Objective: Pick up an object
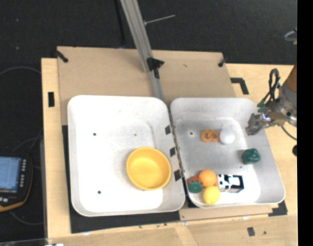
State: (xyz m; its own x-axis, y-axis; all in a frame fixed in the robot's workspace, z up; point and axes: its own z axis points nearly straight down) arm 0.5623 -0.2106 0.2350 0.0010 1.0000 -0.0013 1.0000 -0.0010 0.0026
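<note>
One arm pokes in from right, mostly cut off, pincer (pixel 254 124) hovering at right bin (pixel 197 111) upper right rim. Fingers too small and blurry, can't tell if spread or closed. Nothing visibly gripped. Green object (pixel 250 156) just below pincer, white ball (pixel 227 137) beside orange ring (pixel 210 136). Yellow bowl (pixel 149 168) sits in left bin (pixel 95 117).

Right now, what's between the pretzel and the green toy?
In the camera view, a white ball sits between the orange pretzel and the green toy, close beside the pretzel.
</note>
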